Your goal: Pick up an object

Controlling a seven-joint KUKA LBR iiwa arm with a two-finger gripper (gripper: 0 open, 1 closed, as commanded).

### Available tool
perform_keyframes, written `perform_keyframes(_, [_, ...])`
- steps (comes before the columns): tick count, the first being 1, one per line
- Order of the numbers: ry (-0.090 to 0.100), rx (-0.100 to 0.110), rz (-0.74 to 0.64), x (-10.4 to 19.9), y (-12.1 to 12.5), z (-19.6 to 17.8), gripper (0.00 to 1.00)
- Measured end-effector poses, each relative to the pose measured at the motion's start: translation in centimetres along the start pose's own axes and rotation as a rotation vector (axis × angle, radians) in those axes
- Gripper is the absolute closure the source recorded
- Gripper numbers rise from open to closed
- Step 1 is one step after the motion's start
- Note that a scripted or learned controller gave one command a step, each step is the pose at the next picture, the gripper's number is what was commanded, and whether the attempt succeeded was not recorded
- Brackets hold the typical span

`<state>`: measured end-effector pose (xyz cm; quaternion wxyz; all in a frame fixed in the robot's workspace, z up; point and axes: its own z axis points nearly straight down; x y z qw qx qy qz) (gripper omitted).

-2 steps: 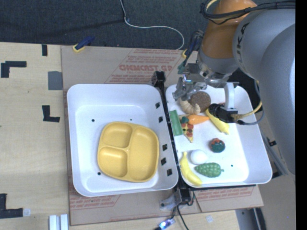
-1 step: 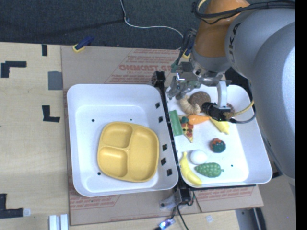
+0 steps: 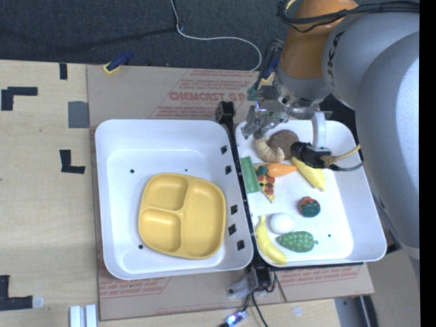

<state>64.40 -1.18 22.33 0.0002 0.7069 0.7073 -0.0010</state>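
My gripper (image 3: 261,124) hangs over the back left corner of the right bin (image 3: 340,240), its metal fingers just above a tan croissant-like piece (image 3: 266,150) and a brown round item (image 3: 283,142). Nothing shows between the fingers. In that bin lie an orange carrot (image 3: 281,170), a yellow corn or banana piece (image 3: 309,174), a green stick (image 3: 250,176), a red and green item (image 3: 310,206), a white egg (image 3: 281,223), a green grape bunch (image 3: 296,241) and a yellow banana (image 3: 268,242).
The left bin (image 3: 119,148) holds a yellow divided plate (image 3: 182,214). A black clip (image 3: 225,112) sits on the wall between the bins. The grey arm (image 3: 381,80) covers the right side of the right bin. Cardboard lies under both bins.
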Motion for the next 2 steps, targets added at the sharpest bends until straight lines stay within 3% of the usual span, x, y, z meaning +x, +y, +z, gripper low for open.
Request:
perform_keyframes(1, [0.001, 0.001, 0.000, 0.17, -1.27, -0.81, 1.00])
perform_keyframes(2, [0.001, 0.000, 0.000, 1.06, -0.74, -1.03, 1.00])
